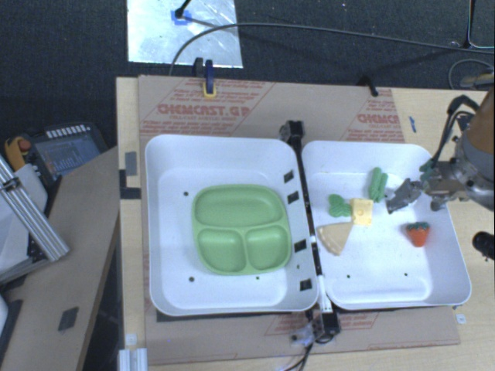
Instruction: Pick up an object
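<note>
Low at the front of the desk [131, 315] sit two white bins, and over the right bin [445, 288] the tool [404, 197] reaches in from the right, its fingers too blurred to tell whether they are spread or pressed together, with nothing visibly between them. Just beside it lies a red strawberry toy [418, 233]; farther left are green pods [377, 184], a yellow block [361, 211], a green leafy piece [339, 205] and a tan wedge [333, 239]. Beyond these, the left bin [166, 168] holds a green divided tray [240, 230].
</note>
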`<state>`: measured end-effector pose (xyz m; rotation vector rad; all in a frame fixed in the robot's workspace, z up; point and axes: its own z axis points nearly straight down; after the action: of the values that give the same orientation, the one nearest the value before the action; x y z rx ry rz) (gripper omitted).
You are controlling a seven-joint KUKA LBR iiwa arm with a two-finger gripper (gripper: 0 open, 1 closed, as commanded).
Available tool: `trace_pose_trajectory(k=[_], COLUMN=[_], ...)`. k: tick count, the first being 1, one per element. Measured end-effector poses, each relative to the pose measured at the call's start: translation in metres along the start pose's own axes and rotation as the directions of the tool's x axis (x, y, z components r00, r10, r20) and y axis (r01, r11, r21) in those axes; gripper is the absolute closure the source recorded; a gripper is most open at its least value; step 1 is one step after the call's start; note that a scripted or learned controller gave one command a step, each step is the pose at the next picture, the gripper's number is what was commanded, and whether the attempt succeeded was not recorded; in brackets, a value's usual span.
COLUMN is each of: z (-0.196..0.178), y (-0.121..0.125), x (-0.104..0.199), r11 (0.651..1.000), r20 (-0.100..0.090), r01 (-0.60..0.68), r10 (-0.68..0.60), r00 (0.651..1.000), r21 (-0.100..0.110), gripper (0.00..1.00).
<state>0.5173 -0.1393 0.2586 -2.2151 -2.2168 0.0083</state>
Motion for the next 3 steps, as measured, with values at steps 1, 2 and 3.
trace_pose_trajectory(k=[1, 2, 3], z=[-0.005, 0.048, 0.110], y=[0.002, -0.004, -0.004], x=[0.000, 0.008, 0.014], r11=[1.000, 1.000, 1.000], r20=[0.002, 0.001, 0.000], r01=[0.003, 0.001, 0.001], r10=[-0.003, -0.001, -0.001], r00=[1.000, 1.000, 1.000], r21=[-0.011, -0.008, -0.004], gripper=[0.00, 0.00, 0.00])
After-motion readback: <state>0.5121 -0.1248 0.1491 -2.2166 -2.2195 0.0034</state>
